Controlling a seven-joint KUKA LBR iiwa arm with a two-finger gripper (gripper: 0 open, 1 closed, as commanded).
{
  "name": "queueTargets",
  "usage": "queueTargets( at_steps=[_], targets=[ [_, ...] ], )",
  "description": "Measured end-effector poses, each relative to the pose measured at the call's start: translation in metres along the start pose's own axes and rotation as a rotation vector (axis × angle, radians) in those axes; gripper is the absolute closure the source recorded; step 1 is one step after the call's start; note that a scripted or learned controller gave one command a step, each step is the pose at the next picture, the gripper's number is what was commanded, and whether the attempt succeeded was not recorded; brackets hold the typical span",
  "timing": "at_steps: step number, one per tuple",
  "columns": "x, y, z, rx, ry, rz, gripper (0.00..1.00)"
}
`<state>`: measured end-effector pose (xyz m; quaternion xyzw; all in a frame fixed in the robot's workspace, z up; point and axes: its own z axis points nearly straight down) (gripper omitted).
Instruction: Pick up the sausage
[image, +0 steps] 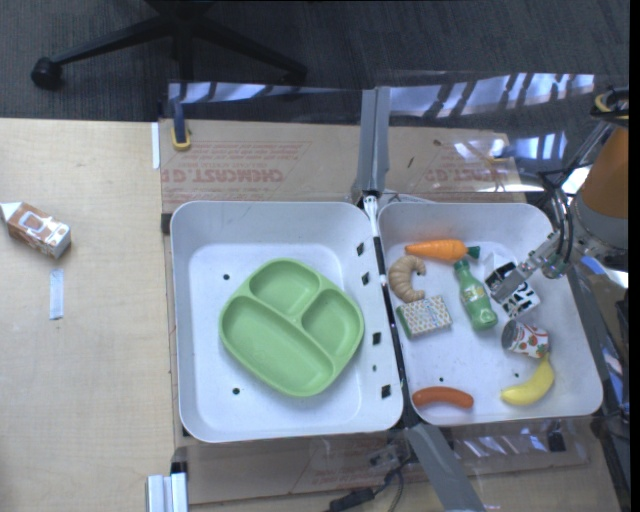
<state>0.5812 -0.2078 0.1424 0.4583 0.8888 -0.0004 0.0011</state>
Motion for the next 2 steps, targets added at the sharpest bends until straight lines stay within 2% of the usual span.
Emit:
queueTargets(
  at_steps=[1,2],
  targets=[
    [0.035,0.094,0.029,-0.001,0.000,-0.072,0.00],
    [-0.034,0.021,-0.083,-0.001,-0.002,-0.058,0.00]
  ],
)
